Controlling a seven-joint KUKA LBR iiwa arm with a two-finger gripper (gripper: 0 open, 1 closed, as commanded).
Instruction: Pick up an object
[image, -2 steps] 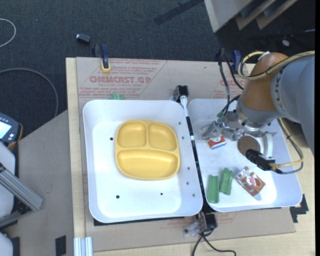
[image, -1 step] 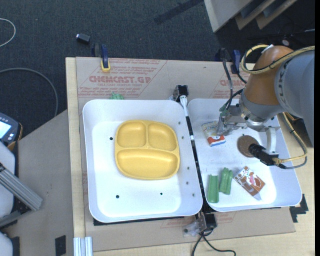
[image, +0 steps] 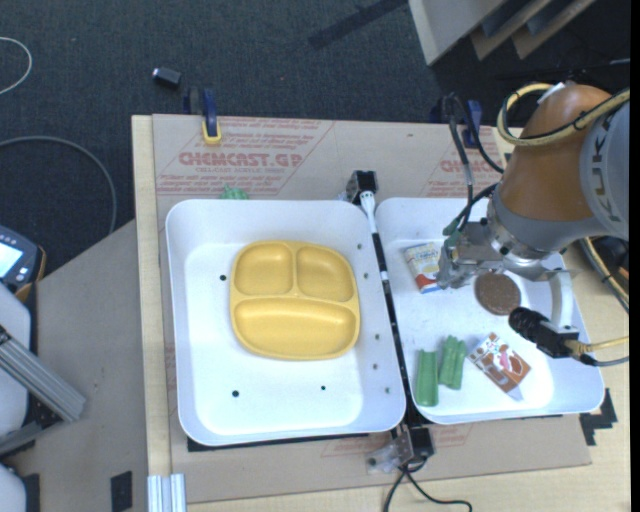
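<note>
Dark carpet surrounded a cardboard-topped bench (image: 300, 150) that carried two shallow white bins side by side. Inside the left white bin (image: 200, 380) lay a yellow plastic plate with three compartments (image: 295, 298), roughly centred and touching nothing else. Over the right white bin (image: 540, 400), the grey arm with its orange band (image: 555, 140) reached in from the right, and its gripper (image: 452, 268) hung low at the bin's upper left, just above a small white packet with red print (image: 424, 264). Whether that gripper was spread or closed, and whether it had hold of anything, I could not tell. A brown round disc (image: 497, 294) sat just beside it, two green sticks (image: 440, 368) lay close together near the front wall, and a red-and-white snack packet (image: 500, 364) rested just to their right.
</note>
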